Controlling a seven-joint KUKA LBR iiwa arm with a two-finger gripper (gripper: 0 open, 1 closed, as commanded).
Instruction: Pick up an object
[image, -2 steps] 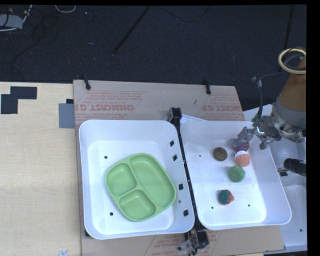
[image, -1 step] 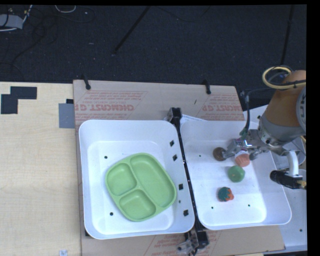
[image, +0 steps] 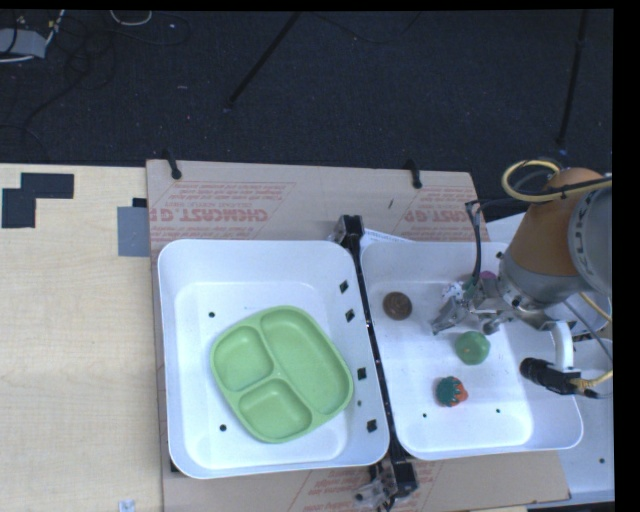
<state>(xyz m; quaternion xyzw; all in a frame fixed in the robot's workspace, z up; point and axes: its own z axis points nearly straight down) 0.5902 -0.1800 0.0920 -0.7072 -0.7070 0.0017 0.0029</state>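
In the right bin (image: 500, 430) lie three small objects: a brown round one (image: 398, 305) near the back left, a green ball (image: 473, 347) in the middle, and a red and teal one (image: 450, 391) toward the front. My gripper (image: 455, 312) hangs low over the bin, just up and left of the green ball, between it and the brown object. Its metal fingers point left and down. Nothing shows between them, and I cannot make out their gap.
The left bin (image: 190, 290) holds a light green divided plate (image: 280, 372). A black divider (image: 365, 340) runs between the bins. The arm's orange band (image: 550, 230) and cables (image: 560, 375) crowd the right bin's right side.
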